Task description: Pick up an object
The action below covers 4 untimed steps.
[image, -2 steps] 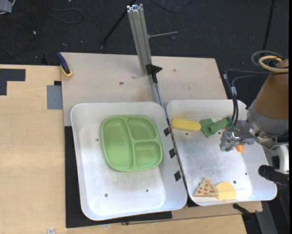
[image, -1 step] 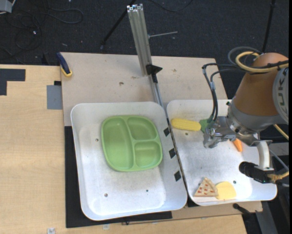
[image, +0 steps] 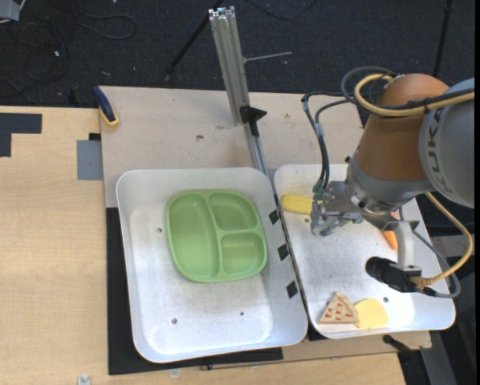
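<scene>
My gripper point(image: 323, 221) is low over the right bin point(image: 346, 281), near its far left part. A yellow corn-like piece point(image: 297, 205) lies just left of the gripper, touching or nearly touching it. A pizza slice point(image: 337, 310) and a flat yellow piece point(image: 372, 314) lie side by side at the bin's near edge. An orange piece point(image: 391, 238) peeks out from under the arm on the right. The wrist hides whatever is directly beneath the gripper.
The left bin point(image: 148, 295) holds a green divided plate point(image: 217, 235). An upright metal post point(image: 232, 62) stands behind the bins. The arm's grey and orange body point(image: 404, 135) covers the right bin's far right part.
</scene>
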Each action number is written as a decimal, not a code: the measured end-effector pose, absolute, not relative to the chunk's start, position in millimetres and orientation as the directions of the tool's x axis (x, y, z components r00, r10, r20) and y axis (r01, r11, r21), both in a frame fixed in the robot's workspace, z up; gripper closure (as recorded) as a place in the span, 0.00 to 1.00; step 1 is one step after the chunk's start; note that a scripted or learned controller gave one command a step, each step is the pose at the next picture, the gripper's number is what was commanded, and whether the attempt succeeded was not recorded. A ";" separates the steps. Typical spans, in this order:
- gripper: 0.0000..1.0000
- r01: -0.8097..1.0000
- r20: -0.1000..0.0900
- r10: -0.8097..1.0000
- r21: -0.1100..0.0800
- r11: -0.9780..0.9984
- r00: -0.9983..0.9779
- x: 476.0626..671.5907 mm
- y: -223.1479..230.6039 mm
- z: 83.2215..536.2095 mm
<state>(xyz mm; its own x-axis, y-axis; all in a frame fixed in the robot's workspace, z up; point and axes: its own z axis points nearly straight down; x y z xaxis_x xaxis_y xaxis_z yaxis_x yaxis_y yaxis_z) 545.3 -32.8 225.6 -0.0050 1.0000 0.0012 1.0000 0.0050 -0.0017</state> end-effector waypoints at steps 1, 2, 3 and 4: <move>1.00 1.000 0.001 1.000 -0.003 0.004 -0.004 552.6 16.3 231.8; 1.00 1.000 0.001 1.000 -0.003 0.005 -0.005 563.0 62.2 222.3; 1.00 1.000 -0.001 1.000 -0.002 0.005 -0.005 583.9 109.6 212.9; 0.00 1.000 -0.001 1.000 -0.004 0.003 -0.003 583.0 107.9 213.5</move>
